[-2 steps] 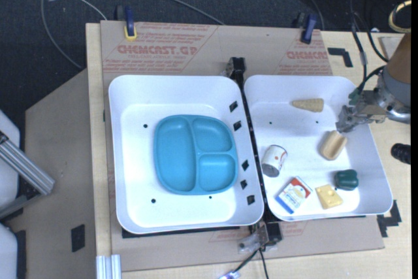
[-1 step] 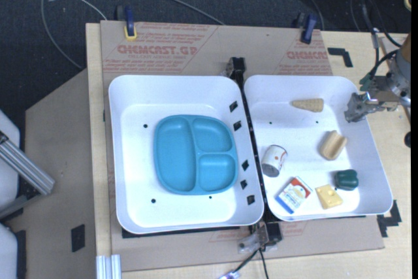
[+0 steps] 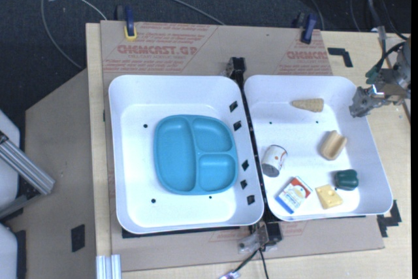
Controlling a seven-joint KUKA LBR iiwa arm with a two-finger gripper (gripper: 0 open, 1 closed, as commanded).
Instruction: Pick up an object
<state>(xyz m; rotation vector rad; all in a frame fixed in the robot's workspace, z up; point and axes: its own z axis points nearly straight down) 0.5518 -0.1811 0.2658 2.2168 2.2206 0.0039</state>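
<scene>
The right bin (image 3: 366, 140) holds several small things. A tan wedge (image 3: 307, 104) lies near its far side and a tan roll (image 3: 332, 145) below it. A dark green lump (image 3: 345, 180) and a yellow block (image 3: 328, 196) sit at the near right. A red, white and blue packet (image 3: 293, 195) lies near the front, and a white cup (image 3: 274, 159) lies on its side by the left wall. My gripper (image 3: 362, 103) hangs over the bin's far right rim, right of the wedge, with nothing seen in it.
The left bin (image 3: 130, 108) bears a blue divided plate (image 3: 194, 153). A black divider strip (image 3: 243, 140) runs between the bins. Clamps (image 3: 130, 28) hold the cardboard sheet at the back, and cables lie on the dark floor beyond.
</scene>
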